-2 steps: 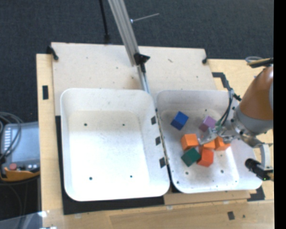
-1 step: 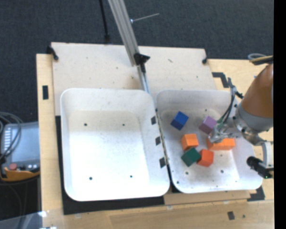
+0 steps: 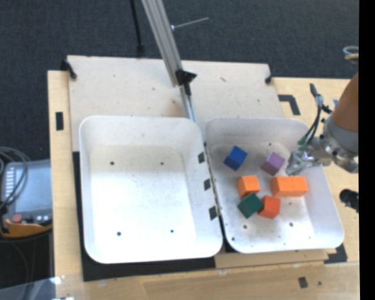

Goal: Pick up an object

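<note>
1. Worktop (image 3: 144,86): pale board carrying two shallow white bins side by side. Left bin (image 3: 94,167) has nothing lying in it; right bin (image 3: 325,230) holds all the blocks.
2. Arm (image 3: 347,114): reaches in from the right and sits low over the right bin's far right part.
3. Hand (image 3: 298,162): poised just above the top left corner of the orange block; whether it is released or clenched I cannot tell at this resolution. Nothing visibly sits between its tips.
4. Orange block (image 3: 290,185): likely target, the largest piece. It lies flat on the bin floor, long axis roughly left-right, tilted only slightly.
5. Smaller pieces: purple cube (image 3: 273,163) just left of the hand; blue cube (image 3: 235,157) further left; small orange cube (image 3: 249,184), green cube (image 3: 250,205) and red-orange cube (image 3: 269,206) clustered near the bin's middle.
6. Progress, my judgement: approach done, grasp unconfirmed; closing and lifting are left. The block is not yet off the floor.
</note>
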`<state>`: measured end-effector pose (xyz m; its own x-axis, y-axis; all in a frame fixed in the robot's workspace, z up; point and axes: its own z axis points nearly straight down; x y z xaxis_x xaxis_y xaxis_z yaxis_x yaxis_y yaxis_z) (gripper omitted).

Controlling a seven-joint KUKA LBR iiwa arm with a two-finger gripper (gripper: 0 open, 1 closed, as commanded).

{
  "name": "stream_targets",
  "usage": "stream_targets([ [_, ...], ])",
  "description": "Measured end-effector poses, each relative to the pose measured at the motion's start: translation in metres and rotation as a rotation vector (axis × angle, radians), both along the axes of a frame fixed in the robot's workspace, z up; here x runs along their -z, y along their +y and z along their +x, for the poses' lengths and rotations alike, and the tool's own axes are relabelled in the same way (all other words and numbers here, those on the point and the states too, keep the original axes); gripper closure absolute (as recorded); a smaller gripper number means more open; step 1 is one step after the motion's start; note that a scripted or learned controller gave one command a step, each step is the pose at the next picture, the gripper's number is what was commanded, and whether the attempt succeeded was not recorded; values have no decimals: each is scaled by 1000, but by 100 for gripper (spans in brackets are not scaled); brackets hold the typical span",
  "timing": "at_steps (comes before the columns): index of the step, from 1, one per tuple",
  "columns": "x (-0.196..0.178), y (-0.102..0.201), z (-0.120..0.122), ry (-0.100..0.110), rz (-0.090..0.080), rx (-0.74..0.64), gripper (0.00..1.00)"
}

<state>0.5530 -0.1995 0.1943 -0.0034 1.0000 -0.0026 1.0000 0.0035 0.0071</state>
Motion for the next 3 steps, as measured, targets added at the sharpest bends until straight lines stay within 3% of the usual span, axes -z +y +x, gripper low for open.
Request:
stream_targets([
  [2, -100, -2, 9, -1, 0, -3, 100],
  [3, -81, 48, 13, 7, 2, -3, 100],
])
